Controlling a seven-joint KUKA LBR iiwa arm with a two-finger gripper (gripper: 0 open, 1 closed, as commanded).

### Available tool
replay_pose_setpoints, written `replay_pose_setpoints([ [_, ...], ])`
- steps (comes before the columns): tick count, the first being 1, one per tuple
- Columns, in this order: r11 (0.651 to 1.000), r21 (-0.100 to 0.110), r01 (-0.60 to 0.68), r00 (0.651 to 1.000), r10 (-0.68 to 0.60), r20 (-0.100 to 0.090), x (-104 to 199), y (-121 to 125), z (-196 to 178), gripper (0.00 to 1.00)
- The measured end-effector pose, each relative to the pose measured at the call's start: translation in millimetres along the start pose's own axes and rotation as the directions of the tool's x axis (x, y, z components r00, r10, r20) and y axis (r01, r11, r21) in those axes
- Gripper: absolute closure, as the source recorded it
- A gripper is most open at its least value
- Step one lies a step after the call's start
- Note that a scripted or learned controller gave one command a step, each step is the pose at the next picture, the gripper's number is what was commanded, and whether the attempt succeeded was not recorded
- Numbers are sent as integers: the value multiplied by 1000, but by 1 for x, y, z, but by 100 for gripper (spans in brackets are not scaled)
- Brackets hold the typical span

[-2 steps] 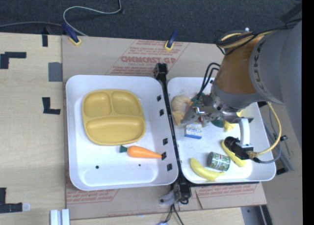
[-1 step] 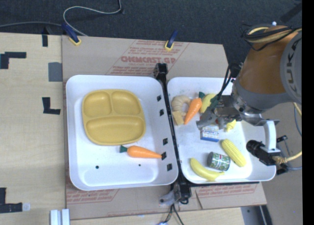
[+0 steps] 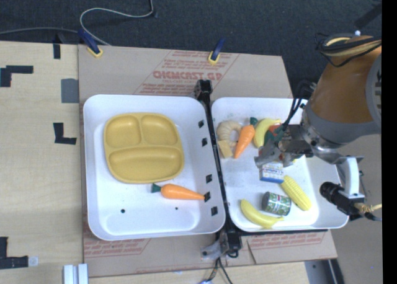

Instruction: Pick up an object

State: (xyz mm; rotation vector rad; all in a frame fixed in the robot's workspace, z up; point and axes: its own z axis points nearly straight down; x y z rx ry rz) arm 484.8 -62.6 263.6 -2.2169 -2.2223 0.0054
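Reaching in from the right over the right bin [image 3: 310,219]: the grey arm [image 3: 347,106] with its orange band, ending in the pincer [image 3: 276,152]. Hanging low above the bin floor, its opening hidden from here, so cannot tell whether wide, narrow or gripping.

Sitting well to the pincer's left: the left bin [image 3: 99,214], holding a yellow divided plate [image 3: 144,146] and, nearer the pincer, a carrot [image 3: 181,193].

Lying just left of the pincer: a second carrot [image 3: 244,141], with a cream lump [image 3: 227,131] beyond it. Lying just above the pincer: a yellow-green banana [image 3: 266,129]. Resting below it and to the right: a corn cob [image 3: 296,193]. Lying further below: another banana [image 3: 257,214], touching a green can [image 3: 276,203].

Lying right under the pincer, flat on the floor: a small blue-and-white box [image 3: 272,173], whether touched or not cannot tell.
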Motion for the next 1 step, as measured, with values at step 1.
replay_pose_setpoints([
  [1,1000,0,1,1000,-1,0,60,0,10,100],
])
